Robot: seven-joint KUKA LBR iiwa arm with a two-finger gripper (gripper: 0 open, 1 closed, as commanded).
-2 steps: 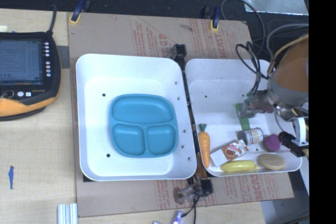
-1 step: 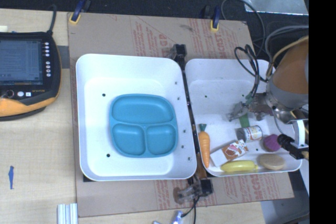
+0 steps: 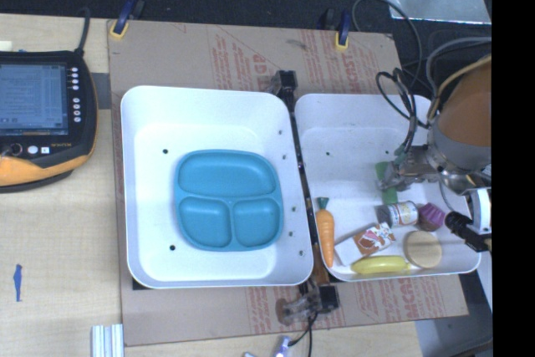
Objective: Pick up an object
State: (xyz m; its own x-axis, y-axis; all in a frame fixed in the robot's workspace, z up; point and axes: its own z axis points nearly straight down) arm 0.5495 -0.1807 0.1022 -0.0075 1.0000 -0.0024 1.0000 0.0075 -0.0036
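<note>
You have two white bins side by side on the worktop [image 3: 50, 263], and I'll use the right bin [image 3: 351, 130] as your landmark. The gripper [image 3: 391, 180] is low over the right-hand part of that bin, reaching in from the arm [image 3: 464, 117] at the bin's right edge. You cannot tell from this view how its fingers stand, and nothing is visibly held.

The things to pick lie crowded along the right bin's near side. A small jar with a white label [image 3: 403, 213] lies just below the gripper, with a purple piece [image 3: 431, 216] touching its right side. Nearer the front wall sit a round tan disc [image 3: 423, 248], a yellow banana [image 3: 381, 265] lying along the front wall, and a red-and-white packet [image 3: 374, 239] just above the banana. An orange carrot [image 3: 325, 235] lies upright against the bin's left wall, well apart from the gripper.

Left of the right bin, touching it along the shared edge, the left bin [image 3: 150, 121] holds a blue divided plate [image 3: 227, 198] near its middle. Far left of both bins, a teach pendant [image 3: 42, 117] with a lit screen rests on the worktop.
</note>
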